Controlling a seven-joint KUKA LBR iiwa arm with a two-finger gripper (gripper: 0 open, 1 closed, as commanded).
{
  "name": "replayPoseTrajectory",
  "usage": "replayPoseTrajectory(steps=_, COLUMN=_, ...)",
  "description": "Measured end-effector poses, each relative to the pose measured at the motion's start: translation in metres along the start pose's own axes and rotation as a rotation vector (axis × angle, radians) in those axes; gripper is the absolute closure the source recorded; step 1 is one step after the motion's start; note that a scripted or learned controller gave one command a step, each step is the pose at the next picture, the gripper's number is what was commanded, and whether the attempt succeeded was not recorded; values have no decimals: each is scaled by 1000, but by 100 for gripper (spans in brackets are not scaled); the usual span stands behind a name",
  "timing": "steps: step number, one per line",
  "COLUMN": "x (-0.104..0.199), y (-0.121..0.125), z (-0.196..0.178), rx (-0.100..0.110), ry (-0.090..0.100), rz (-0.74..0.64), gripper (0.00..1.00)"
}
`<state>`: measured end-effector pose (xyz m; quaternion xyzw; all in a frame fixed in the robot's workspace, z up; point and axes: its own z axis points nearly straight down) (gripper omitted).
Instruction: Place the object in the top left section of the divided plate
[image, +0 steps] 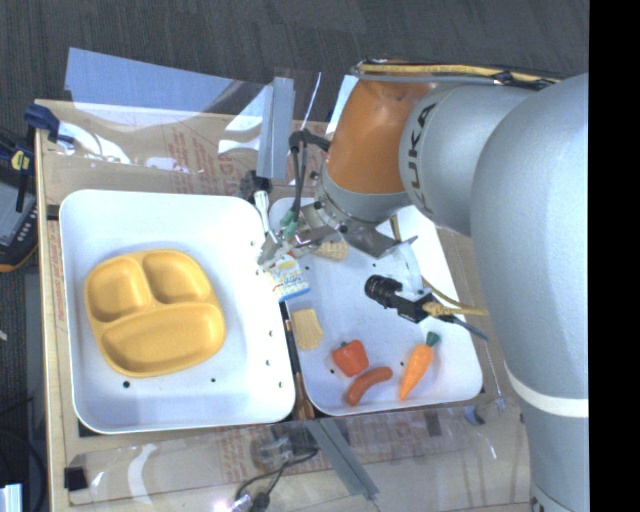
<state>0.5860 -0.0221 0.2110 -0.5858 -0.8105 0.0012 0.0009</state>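
The yellow divided plate (153, 310) lies in the left bin (170, 405), all its sections bare. The hand (285, 243) hangs over the gap between the bins, right of the plate; a small blue-and-white packet (290, 277) sits just below it, but I cannot tell whether the hand grips it. Farther right of the plate, in the right bin (455, 385), lie a cracker (307, 328), red pepper (349, 357), sausage (368, 385) and carrot (419, 366).

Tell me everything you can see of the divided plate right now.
The divided plate is yellow-orange, smooth and glossy like moulded plastic, with rounded corners. Raised ridges split it into three sections: two smaller ones along the top and one wide one below. All three look bare. It lies flat, slightly turned, on the floor of the left white bin, left of centre, clear of the walls. The gripper hangs apart from it, over the bins' shared edge.
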Motion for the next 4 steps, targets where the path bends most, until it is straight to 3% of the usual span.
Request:
replayPoseTrajectory(steps=1, x=63, y=55, z=-5, rx=-2, ry=0, rz=-188, gripper=100)
replayPoseTrajectory(steps=2, x=167, y=58, z=3, rx=1, ry=1, rz=-282, gripper=100)
replayPoseTrajectory(steps=3, x=198, y=94, z=62, rx=0, ry=0, rz=-329, gripper=100)
replayPoseTrajectory(steps=4, x=198, y=94, z=62, rx=0, ry=0, rz=-328, gripper=0)
